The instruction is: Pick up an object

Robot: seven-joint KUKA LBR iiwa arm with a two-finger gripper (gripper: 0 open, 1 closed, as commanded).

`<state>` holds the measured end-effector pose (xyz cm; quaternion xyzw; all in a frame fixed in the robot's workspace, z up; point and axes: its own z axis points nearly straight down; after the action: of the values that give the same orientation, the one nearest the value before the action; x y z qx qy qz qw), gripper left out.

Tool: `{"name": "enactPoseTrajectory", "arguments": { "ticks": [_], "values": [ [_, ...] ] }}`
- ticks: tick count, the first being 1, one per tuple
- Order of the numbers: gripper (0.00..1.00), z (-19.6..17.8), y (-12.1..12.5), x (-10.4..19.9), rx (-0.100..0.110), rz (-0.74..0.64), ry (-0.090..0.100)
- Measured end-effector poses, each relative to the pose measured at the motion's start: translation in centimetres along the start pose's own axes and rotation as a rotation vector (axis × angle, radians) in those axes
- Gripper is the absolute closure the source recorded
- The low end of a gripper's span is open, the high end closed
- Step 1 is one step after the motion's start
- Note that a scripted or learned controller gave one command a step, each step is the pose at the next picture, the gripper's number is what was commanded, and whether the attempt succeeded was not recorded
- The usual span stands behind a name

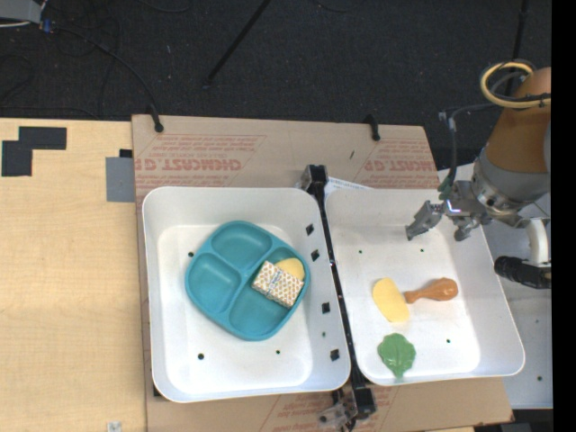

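In the right bin (486, 349) lie a yellow oblong piece (390, 300), a brown drumstick-shaped piece (434, 291) touching it on its right, and a green leafy piece (396, 353) near the front wall. My gripper (442, 227) hangs over the far right part of this bin, up and to the right of the brown piece and apart from it. Its two fingers are spread open with nothing between them.
The left bin (175, 367) holds a teal divided plate (225, 282) with a patterned square cracker (277, 283) and a small yellow piece (293, 266) on it. A black divider rail (328, 277) runs between the bins. Cardboard (270, 151) lies behind them.
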<state>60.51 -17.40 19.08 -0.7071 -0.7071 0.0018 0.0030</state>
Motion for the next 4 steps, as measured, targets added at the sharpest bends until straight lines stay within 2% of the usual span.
{"name": "enactPoseTrajectory", "arguments": {
  "ticks": [1, 2, 3, 4],
  "values": [
    [0.00, 6.3, -0.5, 0.4, 0.000, 0.000, 0.000],
    [0.00, 10.5, -0.5, 0.4, -0.002, 0.000, -0.001],
    [1.00, 9.3, -0.5, 0.4, -0.002, 0.003, -0.001],
    [1.00, 4.2, -1.3, -0.2, -0.007, 0.002, -0.002]
  ]
}}
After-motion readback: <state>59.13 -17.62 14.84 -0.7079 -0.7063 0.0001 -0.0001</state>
